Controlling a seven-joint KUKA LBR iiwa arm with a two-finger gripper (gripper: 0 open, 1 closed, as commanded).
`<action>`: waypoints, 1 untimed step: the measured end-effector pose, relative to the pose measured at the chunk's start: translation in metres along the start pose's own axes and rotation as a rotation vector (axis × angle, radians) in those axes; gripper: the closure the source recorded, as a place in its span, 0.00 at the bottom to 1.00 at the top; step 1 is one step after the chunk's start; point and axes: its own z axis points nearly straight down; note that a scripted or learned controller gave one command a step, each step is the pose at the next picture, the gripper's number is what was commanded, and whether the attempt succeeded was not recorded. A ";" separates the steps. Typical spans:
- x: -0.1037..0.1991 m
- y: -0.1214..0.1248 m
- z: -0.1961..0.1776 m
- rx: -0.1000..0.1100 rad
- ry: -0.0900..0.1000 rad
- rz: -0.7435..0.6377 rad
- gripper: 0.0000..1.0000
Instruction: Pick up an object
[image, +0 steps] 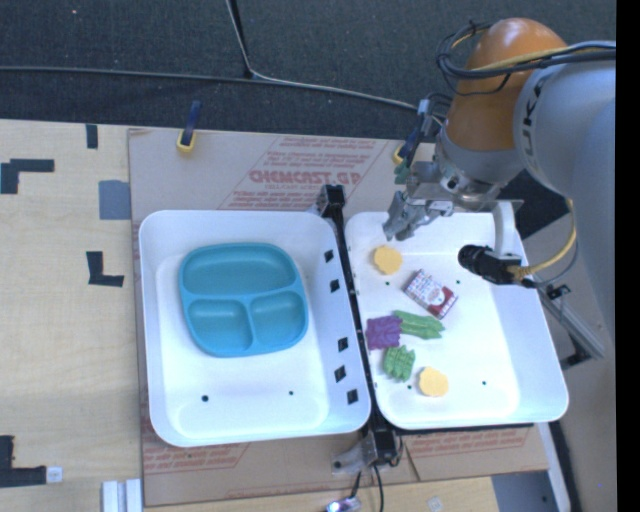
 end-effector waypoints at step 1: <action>0.057 -0.007 0.013 0.002 -0.001 0.000 1.00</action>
